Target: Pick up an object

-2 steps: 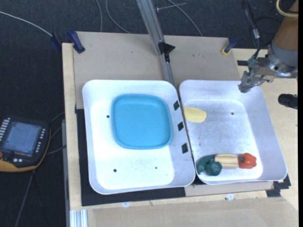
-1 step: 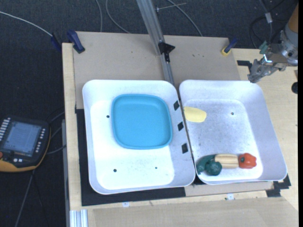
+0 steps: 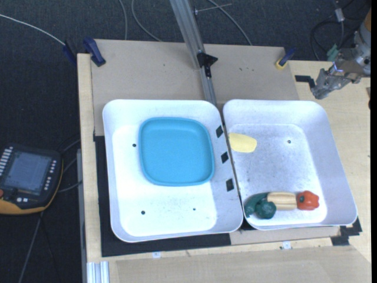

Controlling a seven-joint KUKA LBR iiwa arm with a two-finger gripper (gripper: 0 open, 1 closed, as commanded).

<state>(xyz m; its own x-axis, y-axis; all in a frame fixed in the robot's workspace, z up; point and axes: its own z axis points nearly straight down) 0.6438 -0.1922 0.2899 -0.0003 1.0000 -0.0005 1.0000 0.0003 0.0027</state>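
— The gripper [image 3: 325, 86] is parked up past the far right corner of the right bin [image 3: 330, 135], over bare bench, with nothing in it. From where I stand I can't tell how wide it's set.

— So everything it could take is below it and to its left?

— Yes. The nearest is the yellow piece [image 3: 242, 142], against the bin's left wall. Well further down, in the near corner, three things lie in a row: a green lump [image 3: 261, 207], a tan stick [image 3: 281, 200] and a red piece [image 3: 307, 200], each touching the next.

— Which way does the stick run?

— Its long axis runs across the bin, side to side, roughly along the near wall, with the green lump at its left end and the red piece at its right.

— What could spoil the try?

— I'd guess crowding. Closing on the stick could nudge its neighbours or catch two at once, and the near wall leaves little room. The yellow piece hugs the wall, so one side may strike the rim. The blue tray [image 3: 177, 151] in the left bin [image 3: 118, 158] is wide and flat, a poor grab.
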